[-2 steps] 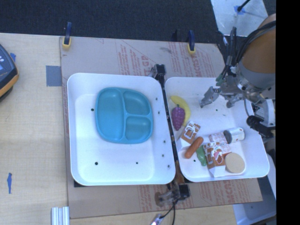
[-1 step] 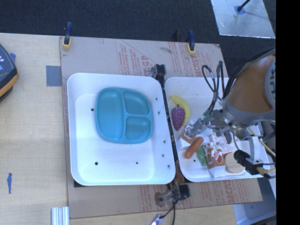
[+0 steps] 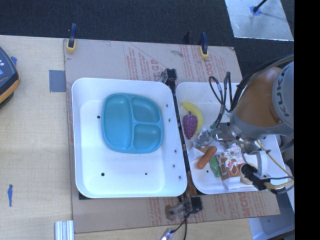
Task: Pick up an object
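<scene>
- The arm covers a big chunk of the right bin, so whatever sits under it at 3 o'clock is anyone's guess.
- The gripper is a grey blur; can't make out its tips.
- The device at 9 o'clock is chopped off by the left edge.
- The printed packet is too blurry to read.
- The green thing beside the carrot is too small to identify.
</scene>
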Controlling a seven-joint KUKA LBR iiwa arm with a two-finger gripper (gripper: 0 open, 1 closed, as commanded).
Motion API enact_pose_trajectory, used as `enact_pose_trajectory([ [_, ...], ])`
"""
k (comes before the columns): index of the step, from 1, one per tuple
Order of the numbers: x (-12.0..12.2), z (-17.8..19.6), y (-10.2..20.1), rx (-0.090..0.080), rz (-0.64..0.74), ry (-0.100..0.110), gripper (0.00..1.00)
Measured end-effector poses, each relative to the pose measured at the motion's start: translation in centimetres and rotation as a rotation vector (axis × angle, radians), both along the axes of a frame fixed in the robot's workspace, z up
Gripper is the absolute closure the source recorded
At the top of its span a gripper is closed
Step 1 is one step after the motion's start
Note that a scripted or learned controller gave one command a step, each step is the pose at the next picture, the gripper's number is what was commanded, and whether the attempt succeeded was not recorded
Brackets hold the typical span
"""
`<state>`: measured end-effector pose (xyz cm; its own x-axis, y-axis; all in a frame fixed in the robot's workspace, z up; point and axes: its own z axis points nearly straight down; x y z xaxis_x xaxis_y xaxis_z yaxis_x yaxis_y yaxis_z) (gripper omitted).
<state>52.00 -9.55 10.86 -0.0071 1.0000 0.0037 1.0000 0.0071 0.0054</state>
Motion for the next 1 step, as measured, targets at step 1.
enact_pose_trajectory([
  [1, -1.40, -0.44, 0.37, -0.009, -0.003, -0.037, 0.00],
])
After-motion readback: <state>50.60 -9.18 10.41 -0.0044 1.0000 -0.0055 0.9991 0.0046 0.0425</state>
